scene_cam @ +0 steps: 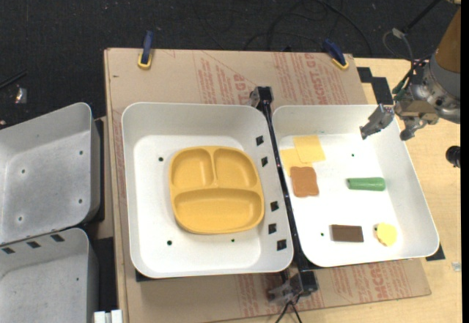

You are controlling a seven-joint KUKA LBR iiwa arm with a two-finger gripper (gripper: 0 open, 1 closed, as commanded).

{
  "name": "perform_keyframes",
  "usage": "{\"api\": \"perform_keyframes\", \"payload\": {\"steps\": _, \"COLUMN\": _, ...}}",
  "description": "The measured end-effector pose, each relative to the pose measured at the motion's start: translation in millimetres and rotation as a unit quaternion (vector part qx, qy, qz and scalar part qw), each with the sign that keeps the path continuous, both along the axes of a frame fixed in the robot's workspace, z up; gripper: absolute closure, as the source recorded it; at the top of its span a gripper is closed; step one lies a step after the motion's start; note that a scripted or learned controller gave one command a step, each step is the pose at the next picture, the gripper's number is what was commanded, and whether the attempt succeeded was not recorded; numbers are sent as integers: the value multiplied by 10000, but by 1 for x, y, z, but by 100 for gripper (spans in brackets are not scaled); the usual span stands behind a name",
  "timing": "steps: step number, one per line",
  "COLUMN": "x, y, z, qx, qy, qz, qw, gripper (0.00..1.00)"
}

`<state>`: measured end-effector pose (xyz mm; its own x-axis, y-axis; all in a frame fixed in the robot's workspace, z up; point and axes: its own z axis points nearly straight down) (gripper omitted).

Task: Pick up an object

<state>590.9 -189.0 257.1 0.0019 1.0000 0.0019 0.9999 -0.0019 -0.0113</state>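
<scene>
While the hand (390, 122) hangs over the far right corner of the right bin (414, 190), nothing sits between its two fingers, which stand spread apart and empty. So the pick looks not yet begun in any real sense: no object is lifted, and everything a grasp could take lies flat on the bin floor.

Five candidates lie in that right bin. A pale yellow square piece (308, 149) lies near the divider at the far side, overlapping a yellow-orange piece (289, 158) next to it, and just in front of those a brown slab (304, 182) lies. A green bar (366, 184) rests alone toward the middle right, nearest of all to the hand. At the near edge a dark brown block (346, 234) and a small yellow lump (385, 234) sit just beside each other. What is left, by my judgement, is the whole of the job: travel over one piece, descend, close and lift.

In the left bin (139, 168) a yellow divided plate (217, 190) lies alone, well apart from the hand.

Both bins rest on a table (220, 72) covered by a printed brown board, held at its far edge by two clamps (146, 52). Beyond is dark carpet with loose cables (293, 21), and spare white trays (44, 168) lie at the left.
</scene>
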Motion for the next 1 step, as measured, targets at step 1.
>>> {"api": "perform_keyframes", "payload": {"steps": 1, "x": 2, "y": 1, "z": 7, "qx": -12, "qy": -56, "qz": 14, "qw": 10000, "gripper": 0}}
